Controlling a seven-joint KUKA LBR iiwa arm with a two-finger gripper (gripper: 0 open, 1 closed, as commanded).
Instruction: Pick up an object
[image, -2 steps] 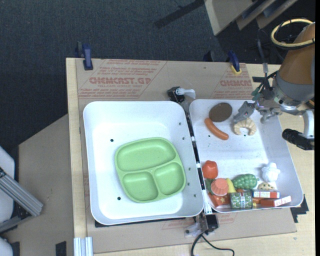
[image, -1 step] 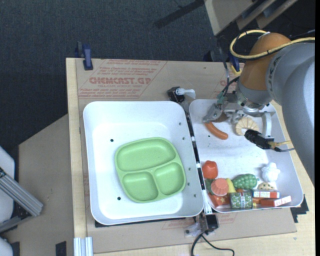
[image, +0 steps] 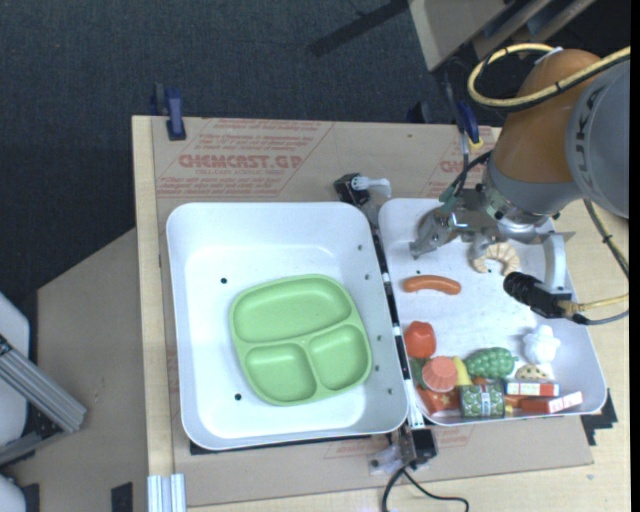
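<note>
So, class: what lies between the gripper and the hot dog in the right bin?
In the camera view, only bare white bin floor separates the gripper from the hot dog.

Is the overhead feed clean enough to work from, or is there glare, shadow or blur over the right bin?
Camera view: lighting is even and the white right bin is bright without washing out; the sausage stays sharp-edged; the toys heaped in the near corner are small and run together; the pincer is slightly soft against the arm's grey; only faint shadows under the green tray.
</note>
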